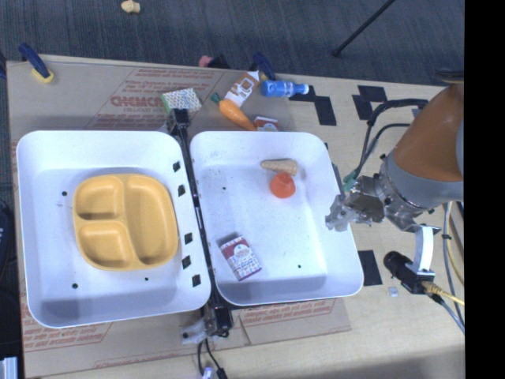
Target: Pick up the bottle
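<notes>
The hand (341,215) hangs at the right rim of the right bin (341,247), and I cannot tell how far it is open; nothing is seen in its grip. The bottle (282,89) lies on its side on the worktop (347,101) behind this bin, well apart from the hand. To do the step well, the hand should probably cross over the rim and come down across the bottle's narrow body.

Robot lab: taped bench (371,101), two white bins (31,235)
</notes>
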